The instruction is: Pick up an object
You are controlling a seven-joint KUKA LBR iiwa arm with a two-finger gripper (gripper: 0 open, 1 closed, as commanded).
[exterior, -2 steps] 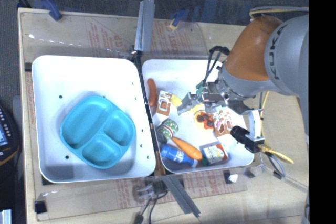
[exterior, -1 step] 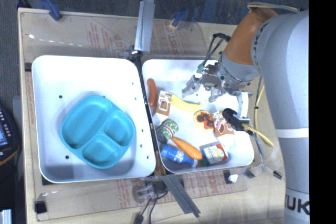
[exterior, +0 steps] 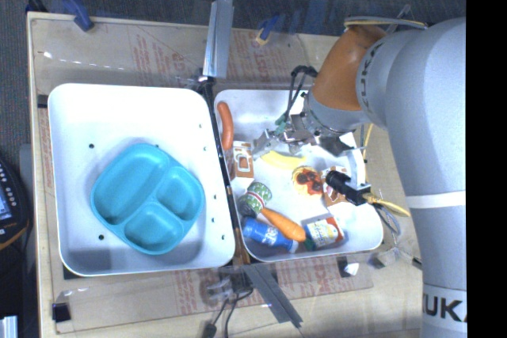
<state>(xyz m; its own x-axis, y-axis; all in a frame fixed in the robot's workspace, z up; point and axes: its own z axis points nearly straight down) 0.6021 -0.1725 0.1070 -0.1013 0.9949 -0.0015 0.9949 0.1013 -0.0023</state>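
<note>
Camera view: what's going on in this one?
The grey arm reaches in over the right bin, its gripper low among a jumble of small items: a hot dog, a carrot, a blue bottle. Nothing can be seen lifted. The left bin holds a blue divided tray.

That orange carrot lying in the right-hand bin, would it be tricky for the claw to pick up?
Probably somewhat. The carrot looks smooth and tapered, so it might slip out toward its thin end. Being rounded, it could roll if nudged, though the blue bottle and the small can close beside it may block that. It looks like a stiff toy, so likely light and unlikely to bend.
</note>
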